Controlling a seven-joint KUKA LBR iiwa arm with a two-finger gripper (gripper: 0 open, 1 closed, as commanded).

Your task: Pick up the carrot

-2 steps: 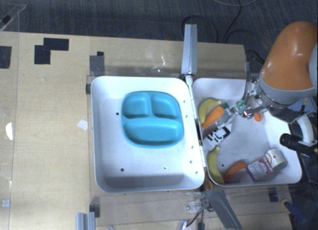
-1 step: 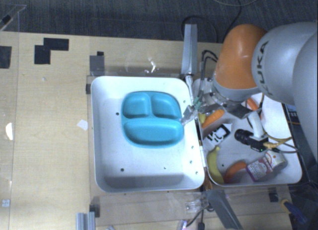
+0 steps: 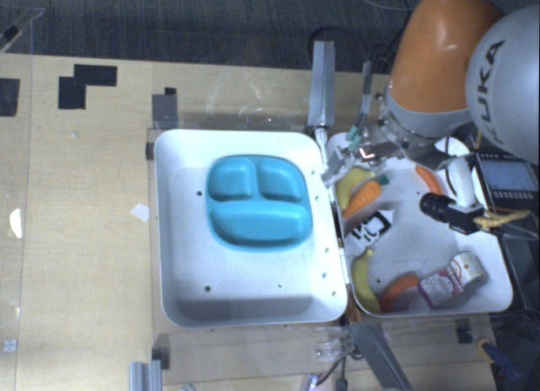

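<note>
My gripper (image 3: 361,154) hangs over the right bin's (image 3: 498,296) upper left corner; I cannot tell from here how its jaws stand. The carrot (image 3: 364,197) lies just below them, tilted, beside a yellow banana (image 3: 353,181). A second banana (image 3: 363,275) and a small carton (image 3: 451,279) lie farther down. The blue divided plate (image 3: 257,202) sits well left, in the left bin (image 3: 177,296).

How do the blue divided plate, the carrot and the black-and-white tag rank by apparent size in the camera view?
1. Blue divided plate, in the left bin, clearly largest.
2. Carrot, in the right bin, partly covered by the gripper.
3. Black-and-white tag, just below the carrot, looks slightly smaller; this ranking is unsure.
</note>
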